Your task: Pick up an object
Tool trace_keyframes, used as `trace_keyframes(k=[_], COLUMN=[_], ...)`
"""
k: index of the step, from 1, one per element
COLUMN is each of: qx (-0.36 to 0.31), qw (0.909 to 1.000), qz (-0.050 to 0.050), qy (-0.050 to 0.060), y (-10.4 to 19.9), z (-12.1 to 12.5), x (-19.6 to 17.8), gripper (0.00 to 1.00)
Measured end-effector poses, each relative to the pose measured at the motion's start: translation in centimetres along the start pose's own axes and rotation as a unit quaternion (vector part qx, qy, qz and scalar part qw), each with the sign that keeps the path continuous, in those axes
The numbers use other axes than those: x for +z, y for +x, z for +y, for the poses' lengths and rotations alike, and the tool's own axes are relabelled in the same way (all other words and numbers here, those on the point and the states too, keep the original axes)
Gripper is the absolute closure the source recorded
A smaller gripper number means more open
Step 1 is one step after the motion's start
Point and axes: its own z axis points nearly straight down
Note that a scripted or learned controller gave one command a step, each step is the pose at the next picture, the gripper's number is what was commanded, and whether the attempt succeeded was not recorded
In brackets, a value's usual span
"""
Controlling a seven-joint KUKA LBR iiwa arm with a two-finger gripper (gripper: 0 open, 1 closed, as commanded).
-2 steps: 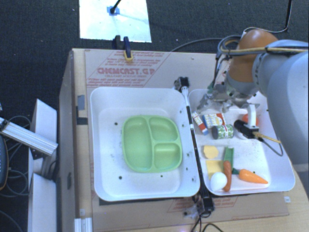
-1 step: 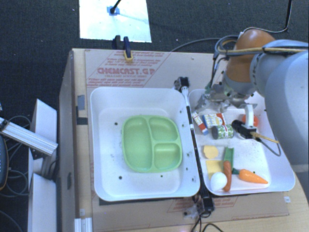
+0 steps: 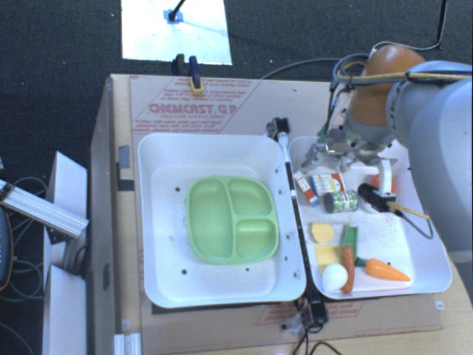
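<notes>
My grey two-finger gripper [image 3: 341,151] hangs over the far end of the right white bin [image 3: 429,261]; whether it's parted or gripping anything, I cannot tell. Just beneath it lie a small red-white-and-blue carton [image 3: 324,185] and a green-labelled can [image 3: 341,201]. Nearer the front, an orange plastic carrot [image 3: 385,271] and a white egg [image 3: 334,276]. The green divided plastic tray [image 3: 232,220] sits in the left white bin [image 3: 166,170].
</notes>
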Motion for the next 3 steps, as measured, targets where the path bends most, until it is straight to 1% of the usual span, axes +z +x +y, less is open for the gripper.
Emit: trace_keyframes(k=[3], qx=[-0.001], qw=[1.0000], qz=[0.000], qy=[0.000], y=[0.40], z=[-0.01], x=[0.02], gripper=[0.00])
